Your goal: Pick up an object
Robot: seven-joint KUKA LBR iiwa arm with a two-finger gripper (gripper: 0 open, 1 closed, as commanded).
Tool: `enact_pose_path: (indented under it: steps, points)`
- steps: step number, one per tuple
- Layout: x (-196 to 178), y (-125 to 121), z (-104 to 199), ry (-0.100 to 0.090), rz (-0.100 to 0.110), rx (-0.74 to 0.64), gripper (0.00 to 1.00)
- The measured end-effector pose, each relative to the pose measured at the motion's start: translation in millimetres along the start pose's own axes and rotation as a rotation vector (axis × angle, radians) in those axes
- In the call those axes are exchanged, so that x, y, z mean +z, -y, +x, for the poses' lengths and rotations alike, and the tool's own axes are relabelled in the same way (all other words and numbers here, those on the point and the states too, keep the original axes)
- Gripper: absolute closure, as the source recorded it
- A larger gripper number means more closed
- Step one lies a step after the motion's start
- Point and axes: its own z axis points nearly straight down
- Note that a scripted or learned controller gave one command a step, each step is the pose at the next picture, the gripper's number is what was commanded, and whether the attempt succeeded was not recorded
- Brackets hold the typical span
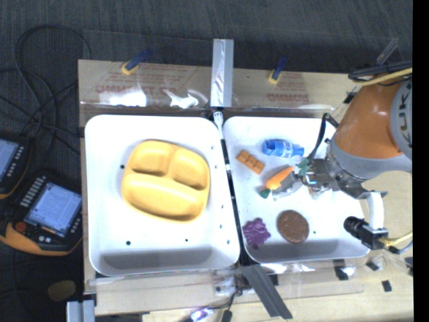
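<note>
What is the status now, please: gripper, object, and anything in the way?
Gripper low in right bin, at carrot; grasp unclear. Orange block, blue bottle close by. Yellow tray in left bin.

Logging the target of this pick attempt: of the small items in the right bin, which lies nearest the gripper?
The orange carrot, just left of the gripper. The blue bottle, brown waffle, purple grapes and brown cookie lie farther off.
</note>
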Motion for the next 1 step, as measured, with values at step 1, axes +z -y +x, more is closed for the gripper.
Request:
enact_pose_path:
  steps: [1]
  points:
    - [69.0, 14.9, 6.5, -0.002, 0.003, 0.27, 0.0]
